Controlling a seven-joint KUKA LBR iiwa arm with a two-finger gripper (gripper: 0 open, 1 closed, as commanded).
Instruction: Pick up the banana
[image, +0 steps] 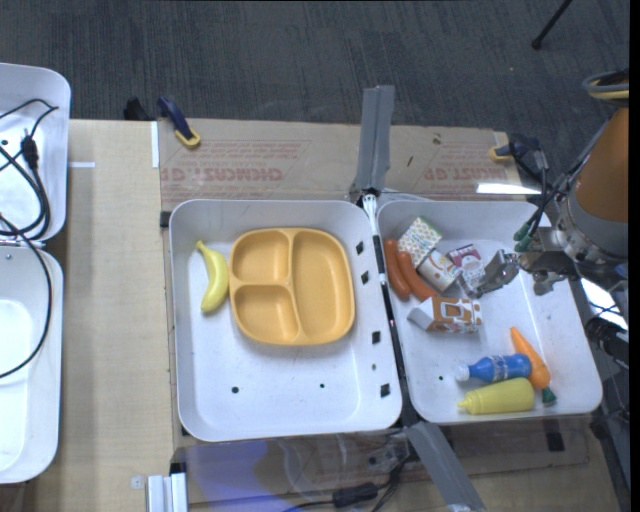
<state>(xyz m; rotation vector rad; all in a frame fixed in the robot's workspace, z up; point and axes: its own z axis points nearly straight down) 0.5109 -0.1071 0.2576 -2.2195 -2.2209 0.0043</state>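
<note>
We see the gripper (497, 272) low over the right-hand bin (578, 330), reaching in from the right edge of the view, with the grey wrist and the orange band of the arm (605, 180) behind it. Whether its fingers are open or shut we cannot tell, as their metal tips merge with the clutter beneath them, and we see nothing clearly caught between them. Just to the gripper's left lie small food packages (440, 255), one patterned and one with red print, and beyond those a pair of orange-red hot dogs (402, 272) lies against the bin's left wall. Directly below the gripper sits a small orange-and-white carton (452, 314). Further down from it, towards the near edge of the bin, we find a carrot (530, 356), a blue bottle (494, 368) and a yellow mustard bottle (497, 398), the last two lying on their sides. The banana (212, 278) is well apart from the gripper, far to its left in the other bin (280, 395), lying by that bin's left wall. Between the banana and the gripper rests a yellow divided plate (293, 285) with three compartments; the banana lies just beside its left rim.
</note>
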